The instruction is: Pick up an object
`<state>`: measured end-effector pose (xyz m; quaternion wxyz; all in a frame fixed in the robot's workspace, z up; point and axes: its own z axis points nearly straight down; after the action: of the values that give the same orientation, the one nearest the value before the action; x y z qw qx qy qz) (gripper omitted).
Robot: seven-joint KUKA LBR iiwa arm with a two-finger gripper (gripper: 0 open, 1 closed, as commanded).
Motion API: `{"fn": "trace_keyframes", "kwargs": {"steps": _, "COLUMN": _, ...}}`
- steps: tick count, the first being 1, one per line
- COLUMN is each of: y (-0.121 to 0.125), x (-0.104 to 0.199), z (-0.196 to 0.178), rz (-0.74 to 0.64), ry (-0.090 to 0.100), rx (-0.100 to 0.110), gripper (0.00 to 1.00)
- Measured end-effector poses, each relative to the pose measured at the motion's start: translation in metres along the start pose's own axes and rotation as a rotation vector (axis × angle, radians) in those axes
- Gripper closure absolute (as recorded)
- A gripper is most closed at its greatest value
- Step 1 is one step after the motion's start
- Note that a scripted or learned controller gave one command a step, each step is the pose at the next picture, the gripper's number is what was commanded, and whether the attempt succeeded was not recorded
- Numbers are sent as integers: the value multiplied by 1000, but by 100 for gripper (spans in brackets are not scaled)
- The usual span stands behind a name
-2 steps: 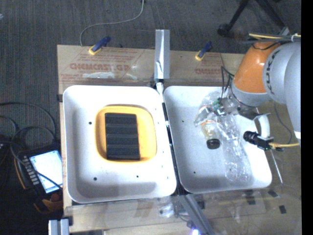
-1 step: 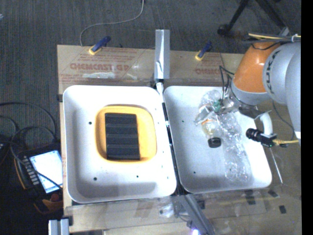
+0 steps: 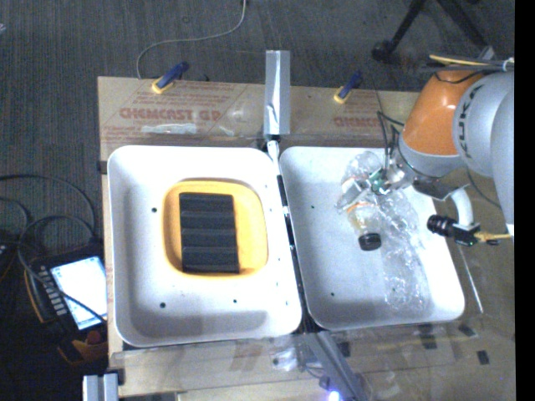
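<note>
Gripper (image 3: 386, 176) sits low in right bin (image 3: 322, 224), at upper end of crumpled clear plastic bottle (image 3: 386, 228). Jaw state: cannot tell, wrist and plastic glare hide it. Bottle lies on bin floor, dark cap (image 3: 369, 241) toward bin centre, body running toward near right corner. Left of right bin: left bin (image 3: 134, 307) with yellow-rimmed black sponge (image 3: 211, 229), untouched. Judgement: reach done, grasp unconfirmed, lift left.

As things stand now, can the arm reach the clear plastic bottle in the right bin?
Probably yes. The gripper is already over the clear plastic bottle in the right bin, and nothing lies on it.
</note>
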<state>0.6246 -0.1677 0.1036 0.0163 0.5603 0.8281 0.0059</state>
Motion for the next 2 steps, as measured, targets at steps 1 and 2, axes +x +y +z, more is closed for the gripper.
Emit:
{"fn": "trace_keyframes", "kwargs": {"steps": 1, "y": -10, "x": -14, "z": -1, "rz": 10, "ry": 0, "rx": -4, "gripper": 0}}
{"fn": "trace_keyframes", "kwargs": {"steps": 2, "y": -8, "x": -3, "z": 0, "rz": 9, "ry": -3, "rx": -8, "gripper": 0}}
